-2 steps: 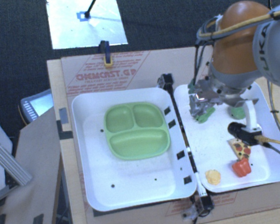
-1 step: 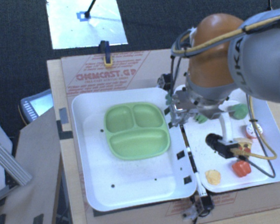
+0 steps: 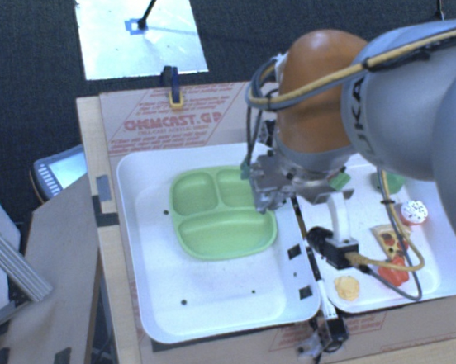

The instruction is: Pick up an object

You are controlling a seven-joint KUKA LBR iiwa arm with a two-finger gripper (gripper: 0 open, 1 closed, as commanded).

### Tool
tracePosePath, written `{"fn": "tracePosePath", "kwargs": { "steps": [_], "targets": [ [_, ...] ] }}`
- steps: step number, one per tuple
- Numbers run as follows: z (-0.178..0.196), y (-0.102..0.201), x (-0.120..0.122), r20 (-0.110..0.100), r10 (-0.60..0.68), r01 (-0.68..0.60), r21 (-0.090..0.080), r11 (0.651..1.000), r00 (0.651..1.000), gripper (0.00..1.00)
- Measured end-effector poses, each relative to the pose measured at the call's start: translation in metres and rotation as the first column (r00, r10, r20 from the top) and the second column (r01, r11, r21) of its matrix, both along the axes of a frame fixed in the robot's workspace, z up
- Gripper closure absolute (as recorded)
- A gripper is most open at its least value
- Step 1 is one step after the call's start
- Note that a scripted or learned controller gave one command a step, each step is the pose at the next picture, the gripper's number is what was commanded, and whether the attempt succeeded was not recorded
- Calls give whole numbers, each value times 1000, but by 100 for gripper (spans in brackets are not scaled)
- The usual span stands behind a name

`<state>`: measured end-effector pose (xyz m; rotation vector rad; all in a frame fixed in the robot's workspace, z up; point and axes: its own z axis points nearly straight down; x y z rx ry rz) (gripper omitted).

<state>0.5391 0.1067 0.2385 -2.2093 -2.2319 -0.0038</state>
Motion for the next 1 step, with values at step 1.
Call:
{"fn": "tracePosePath", "kwargs": {
  "steps": [1],
  "targets": [
    [0, -3, 1, 0, -7, 7, -2, 1000, 1000, 0]
  ]
}}
